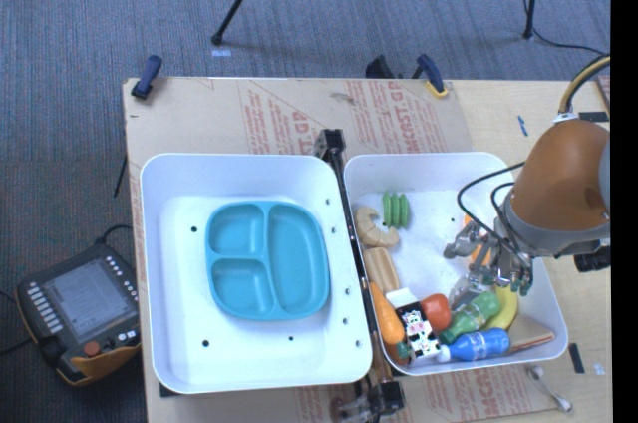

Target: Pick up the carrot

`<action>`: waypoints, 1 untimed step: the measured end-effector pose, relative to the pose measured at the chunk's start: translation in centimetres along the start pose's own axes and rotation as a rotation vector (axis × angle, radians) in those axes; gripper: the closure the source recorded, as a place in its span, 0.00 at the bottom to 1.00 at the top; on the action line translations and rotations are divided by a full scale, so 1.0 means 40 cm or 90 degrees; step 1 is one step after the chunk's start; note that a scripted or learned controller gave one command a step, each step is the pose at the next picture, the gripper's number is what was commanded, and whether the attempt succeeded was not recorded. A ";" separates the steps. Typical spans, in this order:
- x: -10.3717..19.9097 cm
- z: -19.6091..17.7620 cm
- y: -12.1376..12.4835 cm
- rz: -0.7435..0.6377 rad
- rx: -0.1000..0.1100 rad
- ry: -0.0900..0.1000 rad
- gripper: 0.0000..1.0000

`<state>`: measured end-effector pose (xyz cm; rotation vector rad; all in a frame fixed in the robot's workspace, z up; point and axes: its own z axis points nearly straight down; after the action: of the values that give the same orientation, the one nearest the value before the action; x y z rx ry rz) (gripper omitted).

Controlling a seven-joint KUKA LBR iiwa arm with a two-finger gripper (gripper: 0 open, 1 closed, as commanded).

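The carrot is orange with a green tip. It lies along the left wall of the right bin, near the front corner, beside a black-and-white carton. My gripper hangs over the right half of that bin, just above a green bottle and a banana. It is well to the right of the carrot and apart from it. The arm's orange band covers the bin's right edge.
The right bin also holds green beans, a croissant, a bread stick, a red tomato and a blue bottle. A blue divided plate lies in the left bin.
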<state>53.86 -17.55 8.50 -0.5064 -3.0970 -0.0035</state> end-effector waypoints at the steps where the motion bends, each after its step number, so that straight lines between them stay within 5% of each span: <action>1: -0.063 -0.001 0.069 -0.041 0.001 -0.001 0.00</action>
<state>57.12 -15.74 8.52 -0.4057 -3.1136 -0.0010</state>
